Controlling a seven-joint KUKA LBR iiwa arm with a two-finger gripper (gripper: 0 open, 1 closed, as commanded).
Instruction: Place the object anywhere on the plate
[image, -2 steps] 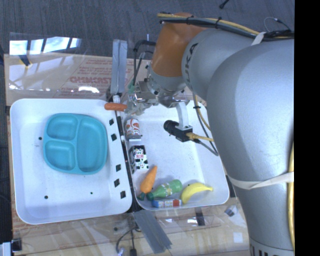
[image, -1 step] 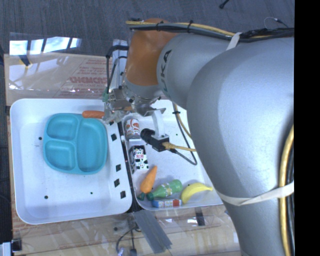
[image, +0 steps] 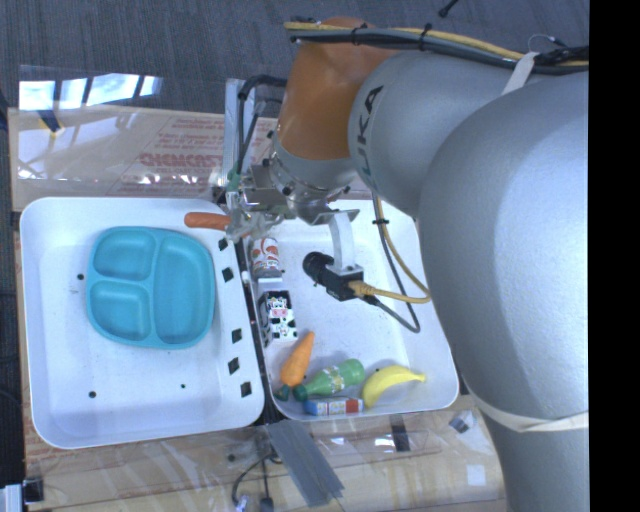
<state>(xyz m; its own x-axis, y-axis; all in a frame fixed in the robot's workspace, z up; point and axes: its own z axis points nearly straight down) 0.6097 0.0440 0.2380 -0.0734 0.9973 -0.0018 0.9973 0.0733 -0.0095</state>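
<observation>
A blue three-compartment plate (image: 152, 286) lies in the left bin (image: 60, 400). An orange carrot-like piece (image: 204, 221) lies level at that bin's upper right corner, just right of the plate's top edge. Its right end runs under my gripper (image: 238, 212), which hangs over the divide between the two bins. The grey wrist and orange band above hide how the gripper meets the piece.
The right bin (image: 425, 330) holds a small can (image: 265, 257), a cow-patterned carton (image: 277, 318), a carrot (image: 296, 360), a green bottle (image: 335, 378), a banana (image: 392, 382) and a small red-and-blue block (image: 330, 406). A black cable connector (image: 330, 275) hangs over it.
</observation>
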